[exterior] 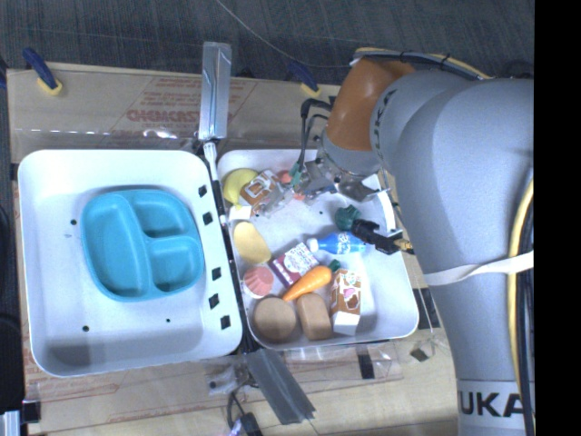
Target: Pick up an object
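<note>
The reach-and-descend step of the pick is judged to be in hand: the arm (454, 153) is being extended from the right over the right bin (404, 321), and the tool (313, 178) is being held low over that bin's far end, just beside a small brown-and-white packet (260, 191) and a yellow rounded piece (238, 184). Whether the tool is set wide or narrow cannot be told, since it is being masked by the wrist and the orange band (359, 107) above it, and nothing is being seen gripped in it. The candidate things are all lying in the right bin: a carrot (309, 283), a blue-and-white bottle (340, 243), a small carton (348, 296), two tan bread-like lumps (295, 317), a pink round piece (260, 281) and a dark green item (348, 216) near the wrist. The left bin (36, 243) is being occupied by a blue divided tray (143, 242). No lift is being shown yet, so the task is judged not done. The next move is thought to call for a straight closing on a single item, most likely the packet, with its close neighbours being kept clear so that nothing is being pushed aside or pinched along with it, and then for a steady rise clear of the bin wall.
</note>
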Robot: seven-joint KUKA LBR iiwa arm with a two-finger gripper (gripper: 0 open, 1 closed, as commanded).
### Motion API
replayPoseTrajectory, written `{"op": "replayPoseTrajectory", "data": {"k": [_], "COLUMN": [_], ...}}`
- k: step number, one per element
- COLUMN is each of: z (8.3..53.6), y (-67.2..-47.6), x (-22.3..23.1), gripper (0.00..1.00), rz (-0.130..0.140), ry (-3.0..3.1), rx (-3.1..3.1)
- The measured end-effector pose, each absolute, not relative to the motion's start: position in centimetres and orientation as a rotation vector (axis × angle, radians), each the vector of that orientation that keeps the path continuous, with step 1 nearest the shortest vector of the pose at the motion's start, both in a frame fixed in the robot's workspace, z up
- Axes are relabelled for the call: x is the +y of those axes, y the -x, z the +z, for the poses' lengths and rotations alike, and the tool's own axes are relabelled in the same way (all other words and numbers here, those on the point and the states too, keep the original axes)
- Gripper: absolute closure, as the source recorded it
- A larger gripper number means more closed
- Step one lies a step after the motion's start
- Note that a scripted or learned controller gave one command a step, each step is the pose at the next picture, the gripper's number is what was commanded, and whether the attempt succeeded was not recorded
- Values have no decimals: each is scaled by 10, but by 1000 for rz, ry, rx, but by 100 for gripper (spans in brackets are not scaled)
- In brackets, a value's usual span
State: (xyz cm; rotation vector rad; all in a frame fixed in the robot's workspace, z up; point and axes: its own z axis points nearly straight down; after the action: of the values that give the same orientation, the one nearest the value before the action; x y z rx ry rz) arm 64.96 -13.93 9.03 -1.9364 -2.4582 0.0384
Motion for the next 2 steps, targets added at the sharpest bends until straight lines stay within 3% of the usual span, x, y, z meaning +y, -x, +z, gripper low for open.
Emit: {"op": "replayPoseTrajectory", "data": {"k": [1, 2], "z": [93, 188], "y": [-654, -643], "x": [-163, -114], "gripper": [0, 0], "rz": [2, -3], "ry": [1387, 1215], "rx": [-2819, -2907]}}
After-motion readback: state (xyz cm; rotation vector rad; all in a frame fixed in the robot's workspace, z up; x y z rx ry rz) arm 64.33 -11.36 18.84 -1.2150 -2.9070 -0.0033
